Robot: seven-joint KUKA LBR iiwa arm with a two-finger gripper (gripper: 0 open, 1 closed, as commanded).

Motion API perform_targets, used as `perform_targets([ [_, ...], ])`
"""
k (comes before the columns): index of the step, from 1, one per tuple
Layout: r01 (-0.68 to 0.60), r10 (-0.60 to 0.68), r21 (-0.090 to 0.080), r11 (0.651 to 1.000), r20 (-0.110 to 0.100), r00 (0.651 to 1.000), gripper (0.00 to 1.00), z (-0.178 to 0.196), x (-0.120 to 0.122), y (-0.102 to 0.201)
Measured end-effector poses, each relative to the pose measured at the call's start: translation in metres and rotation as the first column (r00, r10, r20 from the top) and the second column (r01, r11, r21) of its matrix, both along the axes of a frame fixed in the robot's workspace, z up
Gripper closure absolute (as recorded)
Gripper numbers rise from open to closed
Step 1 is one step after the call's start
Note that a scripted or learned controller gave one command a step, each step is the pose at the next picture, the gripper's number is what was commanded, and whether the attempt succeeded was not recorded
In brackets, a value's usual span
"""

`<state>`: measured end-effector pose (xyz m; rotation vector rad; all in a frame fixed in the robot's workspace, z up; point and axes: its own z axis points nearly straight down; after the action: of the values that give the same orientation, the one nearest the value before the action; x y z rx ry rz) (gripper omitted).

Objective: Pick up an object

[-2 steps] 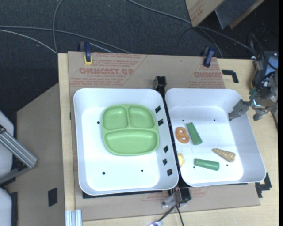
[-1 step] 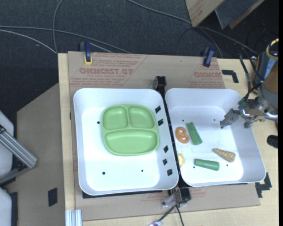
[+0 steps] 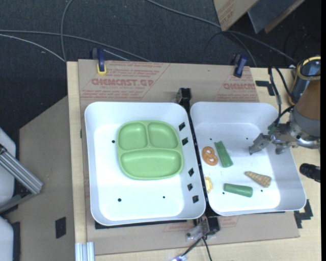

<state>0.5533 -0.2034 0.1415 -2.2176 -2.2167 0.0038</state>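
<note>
I note the gripper (image 3: 266,143) spread and unloaded above the right bin (image 3: 285,200) — arriving from the right. The cone (image 3: 259,178) lies nearest, just below it — my likely target.

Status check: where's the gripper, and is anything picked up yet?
Gripper over right bin, near its right side, nothing between fingers. Pretzel, two green sticks and cone lie loose. Path clear.

place: robotics lab, pretty clearly
bench: brown board (image 3: 153,71) with printed lettering, held by blue clamps (image 3: 101,59)
setup: two white bins (image 3: 102,204) side by side, toy food inside
arm: grey industrial robot arm (image 3: 305,102) at the right
floor: dark carpet (image 3: 41,61), loose cables (image 3: 66,30), cardboard boxes (image 3: 234,10)
</note>
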Motion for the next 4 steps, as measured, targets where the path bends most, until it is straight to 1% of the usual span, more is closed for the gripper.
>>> perform_targets([
  [1, 0.000, 0.000, 0.001, 1.000, 0.000, 1.000, 0.00, -0.053, -0.001, 0.001],
  [2, 0.000, 0.000, -0.001, 1.000, 0.007, 1.000, 1.00, -0.038, 0.001, 0.000],
  [3, -0.001, 0.001, -0.004, 1.000, 0.010, 1.000, 1.00, 0.011, -0.007, 0.003],
  [4, -0.001, 0.001, -0.006, 1.000, 0.014, 1.000, 1.00, 0.076, -0.006, 0.001],
])
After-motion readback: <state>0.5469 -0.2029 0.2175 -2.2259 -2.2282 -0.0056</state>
